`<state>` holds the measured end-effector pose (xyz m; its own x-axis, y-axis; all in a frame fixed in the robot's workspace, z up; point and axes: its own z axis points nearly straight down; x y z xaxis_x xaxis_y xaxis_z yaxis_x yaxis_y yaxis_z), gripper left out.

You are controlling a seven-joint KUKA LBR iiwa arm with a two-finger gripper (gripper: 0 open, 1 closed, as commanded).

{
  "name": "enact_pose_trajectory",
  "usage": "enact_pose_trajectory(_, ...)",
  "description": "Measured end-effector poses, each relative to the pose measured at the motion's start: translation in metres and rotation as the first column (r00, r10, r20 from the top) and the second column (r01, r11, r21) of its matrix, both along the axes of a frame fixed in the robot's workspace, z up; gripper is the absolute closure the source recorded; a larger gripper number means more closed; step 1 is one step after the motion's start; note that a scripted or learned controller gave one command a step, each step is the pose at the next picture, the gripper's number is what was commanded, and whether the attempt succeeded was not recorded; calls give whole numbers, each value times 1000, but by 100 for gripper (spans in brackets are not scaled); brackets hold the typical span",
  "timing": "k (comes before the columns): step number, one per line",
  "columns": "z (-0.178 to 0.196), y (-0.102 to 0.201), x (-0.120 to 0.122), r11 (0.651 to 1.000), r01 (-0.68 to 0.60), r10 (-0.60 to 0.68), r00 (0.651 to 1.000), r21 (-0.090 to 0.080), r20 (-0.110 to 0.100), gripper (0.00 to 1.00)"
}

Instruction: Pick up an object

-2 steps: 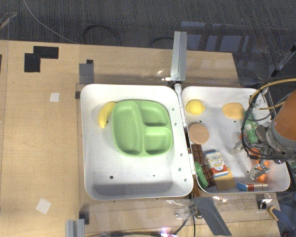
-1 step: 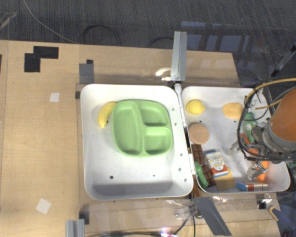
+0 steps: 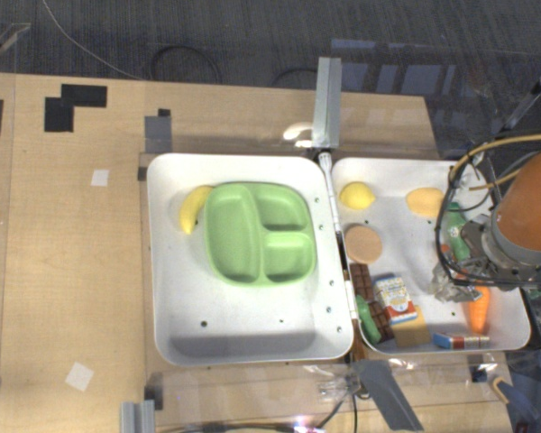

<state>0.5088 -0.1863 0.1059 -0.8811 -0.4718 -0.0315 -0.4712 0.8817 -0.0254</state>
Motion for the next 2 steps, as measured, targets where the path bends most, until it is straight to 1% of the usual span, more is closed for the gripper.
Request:
enact_pose_trajectory(1, -1, 0, 0, 1000, -1, 1, 1000, 0, -1, 0)
enact_pose_trajectory(2, -14, 29, 9, 984, -178, 177, 984, -3, -23, 0)
